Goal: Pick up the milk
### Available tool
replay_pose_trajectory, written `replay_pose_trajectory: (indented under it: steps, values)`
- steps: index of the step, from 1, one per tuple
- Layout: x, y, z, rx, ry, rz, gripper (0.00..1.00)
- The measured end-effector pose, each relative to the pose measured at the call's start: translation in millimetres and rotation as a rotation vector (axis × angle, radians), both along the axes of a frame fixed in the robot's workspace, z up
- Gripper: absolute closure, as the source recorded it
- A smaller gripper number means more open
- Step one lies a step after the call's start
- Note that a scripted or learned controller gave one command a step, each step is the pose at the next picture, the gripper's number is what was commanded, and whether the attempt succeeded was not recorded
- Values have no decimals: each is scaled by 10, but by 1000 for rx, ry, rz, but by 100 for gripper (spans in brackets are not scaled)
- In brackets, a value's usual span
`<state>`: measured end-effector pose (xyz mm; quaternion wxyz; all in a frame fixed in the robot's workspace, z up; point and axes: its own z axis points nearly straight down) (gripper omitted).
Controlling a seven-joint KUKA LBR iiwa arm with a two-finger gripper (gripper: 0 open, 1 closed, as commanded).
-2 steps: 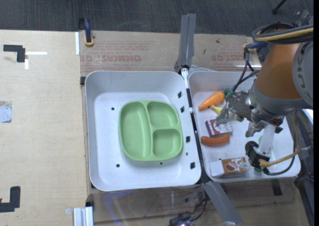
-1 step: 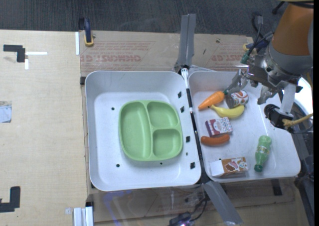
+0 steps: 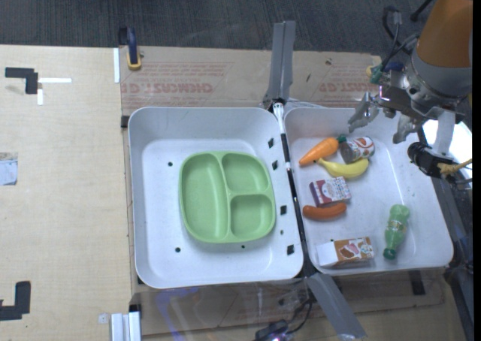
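Observation:
The milk (image 3: pixel 331 191), a small white and maroon carton, lies on its side in the middle of the right bin (image 3: pixel 430 204). It sits between a banana (image 3: pixel 344 169) above it and a sausage (image 3: pixel 325 212) below it. My gripper (image 3: pixel 383 122) hangs over the bin's far right corner, up and to the right of the milk and well apart from it. Its two fingers (image 3: pixel 364 115) are spread open with nothing between them.
In the right bin there are also a carrot (image 3: pixel 319 150), a small can (image 3: pixel 356 149), a green bottle (image 3: pixel 394 230) and an orange-brown carton (image 3: pixel 346 251) at the near edge. The left bin (image 3: pixel 150 204) holds a green divided plate (image 3: pixel 227 197).

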<state>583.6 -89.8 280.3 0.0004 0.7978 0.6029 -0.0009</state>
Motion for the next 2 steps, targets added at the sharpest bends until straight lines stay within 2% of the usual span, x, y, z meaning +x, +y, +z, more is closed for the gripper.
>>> replay_pose_trajectory:
  steps: [1,2]
  values:
    - [142,-613,-575,0,1,-69,0]
    - [237,-619,-1230,1,1,-263,0]
